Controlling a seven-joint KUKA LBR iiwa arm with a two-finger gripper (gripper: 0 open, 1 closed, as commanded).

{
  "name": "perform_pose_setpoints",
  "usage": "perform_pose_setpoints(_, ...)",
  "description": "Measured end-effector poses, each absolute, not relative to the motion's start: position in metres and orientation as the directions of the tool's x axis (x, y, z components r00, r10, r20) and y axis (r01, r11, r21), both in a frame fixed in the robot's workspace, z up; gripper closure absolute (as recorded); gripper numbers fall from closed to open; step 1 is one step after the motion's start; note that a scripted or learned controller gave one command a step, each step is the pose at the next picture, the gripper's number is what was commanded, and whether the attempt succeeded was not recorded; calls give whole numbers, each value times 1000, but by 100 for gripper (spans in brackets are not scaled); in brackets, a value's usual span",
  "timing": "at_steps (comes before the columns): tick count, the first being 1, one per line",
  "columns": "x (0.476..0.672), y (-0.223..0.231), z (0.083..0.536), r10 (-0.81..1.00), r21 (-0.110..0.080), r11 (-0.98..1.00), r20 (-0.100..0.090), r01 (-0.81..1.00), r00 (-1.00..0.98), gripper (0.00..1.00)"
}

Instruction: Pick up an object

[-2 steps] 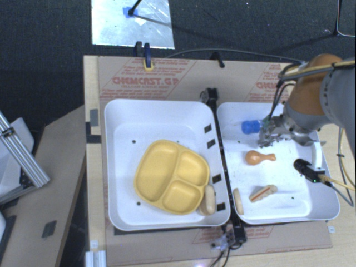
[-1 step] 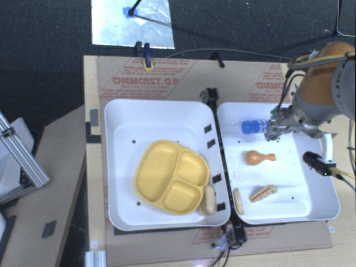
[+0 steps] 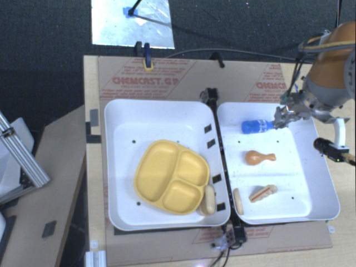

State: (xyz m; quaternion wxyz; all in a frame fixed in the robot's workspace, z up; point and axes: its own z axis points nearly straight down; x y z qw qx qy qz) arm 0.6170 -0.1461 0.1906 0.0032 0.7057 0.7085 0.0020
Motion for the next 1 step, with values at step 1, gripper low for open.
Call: perform_pose_setpoints(1, 611, -139, 245, 1000, 6, 5, -1, 1000, -5, 100)
